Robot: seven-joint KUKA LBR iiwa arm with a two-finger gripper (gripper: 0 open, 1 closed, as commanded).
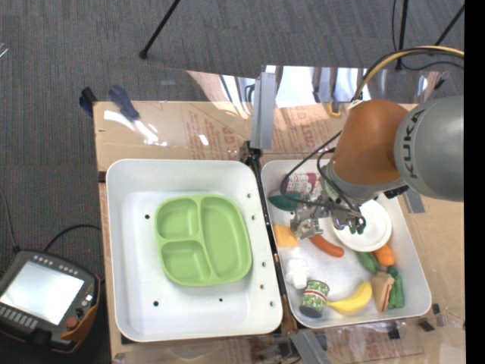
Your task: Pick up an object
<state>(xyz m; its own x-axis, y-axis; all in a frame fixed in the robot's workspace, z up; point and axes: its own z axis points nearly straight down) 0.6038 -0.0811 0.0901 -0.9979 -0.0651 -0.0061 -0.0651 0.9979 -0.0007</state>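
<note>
Camera view: metal pincer (327, 222) low over the right shallow white bin (419, 275), just above a red sausage-shaped toy (326, 245); open or closed, cannot tell. Orange wrist band (371, 149) hiding the bin's far part. Green three-compartment plastic plate (203, 239) in the left white bin (129, 203).

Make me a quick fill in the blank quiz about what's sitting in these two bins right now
1. The green divided tray lies in the ____ bin of the view.
2. That tray has ____ compartments.
3. The banana lies in the right bin, along its ____ edge.
4. The gripper hangs over the ____ bin.

Missing words: left; three; near; right
</note>
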